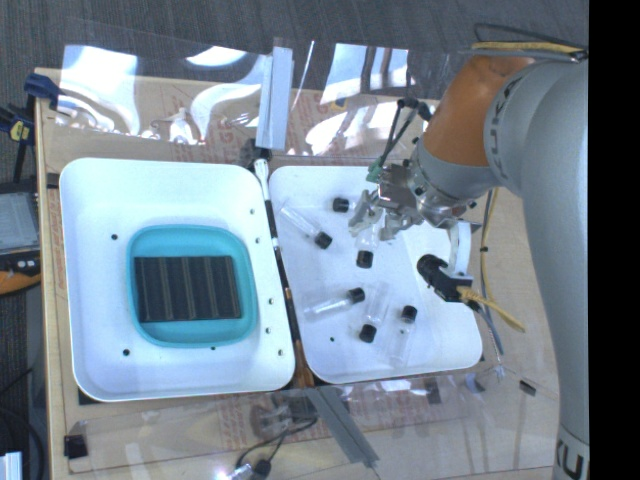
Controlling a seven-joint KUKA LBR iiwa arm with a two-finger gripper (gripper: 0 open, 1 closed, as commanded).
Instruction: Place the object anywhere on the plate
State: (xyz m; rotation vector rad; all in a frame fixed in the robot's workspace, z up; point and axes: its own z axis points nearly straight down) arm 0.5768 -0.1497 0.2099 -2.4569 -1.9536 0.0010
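Note:
A teal plate (150,243) with a dark ridged middle lies in the left white bin (95,193). Several clear vials with black caps lie scattered in the right white bin (450,343). One vial (303,224) lies at the upper left, another vial (366,244) near the middle, and a third vial (328,304) lower down. My gripper (374,218) hangs low over the upper middle of the right bin, just above the middle vial. The wrist hides whether anything is held.
A grey divider bar (275,88) stands behind the gap between the bins. Cables and a black clip (440,273) hang off the wrist over the right bin's right side. More vials (402,336) lie near that bin's front.

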